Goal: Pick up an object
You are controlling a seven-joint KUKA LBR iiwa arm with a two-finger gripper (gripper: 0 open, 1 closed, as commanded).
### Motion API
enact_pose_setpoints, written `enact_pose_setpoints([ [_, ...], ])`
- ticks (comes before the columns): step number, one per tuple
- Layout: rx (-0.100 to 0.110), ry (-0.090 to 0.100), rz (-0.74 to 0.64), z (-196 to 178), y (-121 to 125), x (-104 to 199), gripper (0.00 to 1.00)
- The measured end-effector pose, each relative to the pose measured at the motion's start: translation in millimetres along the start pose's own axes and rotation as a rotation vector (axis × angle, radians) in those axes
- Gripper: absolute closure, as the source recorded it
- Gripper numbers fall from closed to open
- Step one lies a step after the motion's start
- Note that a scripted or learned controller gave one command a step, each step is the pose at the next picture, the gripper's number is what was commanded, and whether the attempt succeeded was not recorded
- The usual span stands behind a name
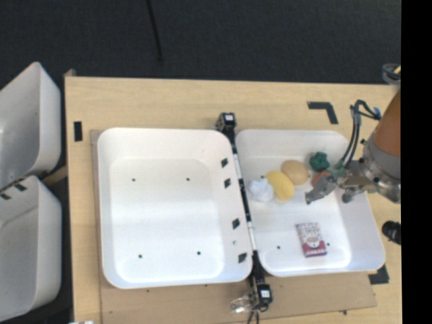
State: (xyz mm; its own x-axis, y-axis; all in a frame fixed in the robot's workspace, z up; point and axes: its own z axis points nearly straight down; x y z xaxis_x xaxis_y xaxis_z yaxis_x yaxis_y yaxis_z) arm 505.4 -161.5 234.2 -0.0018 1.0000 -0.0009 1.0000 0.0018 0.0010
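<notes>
A pale wooden tabletop [162, 103] sits on a dark floor [236, 25], with black corner marks near its right side. Two shallow white bins lie on it side by side, joined along their shared edge by black clips. White moulded shapes [23, 181] stand off the tabletop's left edge.

The left bin [115, 147] has nothing but small dark dots on its floor. The right bin [358, 248] holds the objects: a crumpled white lump [262, 190] near the dividing edge, a yellow lemon-shaped piece [281, 185] touching it, a tan rounded piece [295, 171] just behind that, a dark green item [318, 160] further right, and a small pink-and-white box [311, 239] lying flat toward the near side, well apart from the rest.

The arm enters from the right, and the tool [322, 186] hangs low over the right bin, just right of the yellow and tan pieces and just below the green item. Its fingers seem spread with nothing between them, though the view is too coarse to be sure. A small reddish patch shows beside them.
</notes>
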Motion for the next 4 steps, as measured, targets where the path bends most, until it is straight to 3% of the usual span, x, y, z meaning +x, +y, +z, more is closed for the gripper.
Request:
enact_pose_setpoints([
  [1,-0.007,-0.004,-0.002,-26.3,62.0,-34.3,0.0],
  [2,0.0,0.0,-0.004,31.5,118.6,-4.1,0.0],
  [3,0.01,0.002,0.002,139.9,88.2,21.8,0.0],
  [4,-0.003,0.0,0.006,121.9,92.1,18.9,1.0],
])
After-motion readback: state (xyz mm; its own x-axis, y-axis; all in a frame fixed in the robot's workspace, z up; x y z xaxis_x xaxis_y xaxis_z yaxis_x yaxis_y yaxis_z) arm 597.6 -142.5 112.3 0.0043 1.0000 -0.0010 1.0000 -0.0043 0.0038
